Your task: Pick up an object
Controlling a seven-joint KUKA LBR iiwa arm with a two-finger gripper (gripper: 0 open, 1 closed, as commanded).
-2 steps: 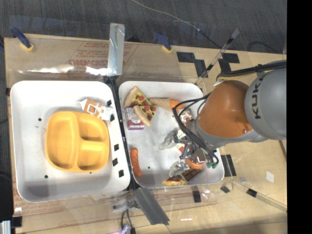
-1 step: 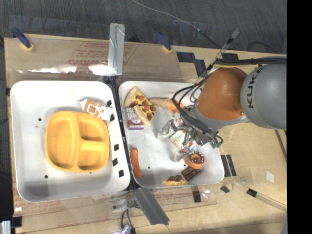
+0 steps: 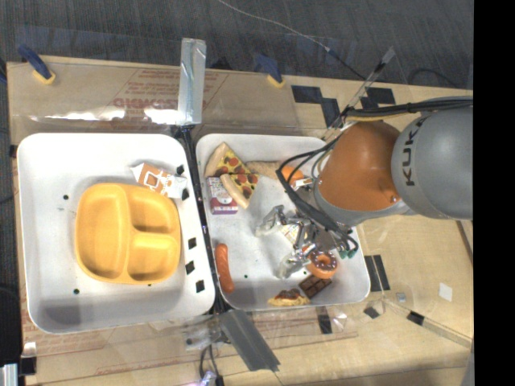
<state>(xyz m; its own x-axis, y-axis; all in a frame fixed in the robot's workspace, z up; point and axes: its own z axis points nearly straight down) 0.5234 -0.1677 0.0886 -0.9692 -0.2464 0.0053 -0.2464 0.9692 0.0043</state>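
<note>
Over the right bin the arm reaches in from the right of the camera view, its orange band sitting above the wrist, and the gripper hangs low among the toy food near the bin's lower right; whether it is released or clenched, cannot tell, the metal parts blur together and nothing is clearly seen between them. Judged step: descent or grasp attempt, not a confirmed pick. Closest candidates for the task's object are the donut, just beside the gripper, and the chocolate piece right below it. Next move likely calls for closing on one of those and lifting straight up, clear of the neighbours, since items crowd there. Counts in the right bin: one pizza slice, one purple carton, one sausage, one donut, one chocolate piece, one pastry-like item at the bottom wall, one orange thing partly hidden by the arm, type unclear. Left bin: one yellow divided tray with three compartments, one orange-and-white packet touching its upper edge. Two bins total, side by side on the counter, one arm, one gripper.
</note>
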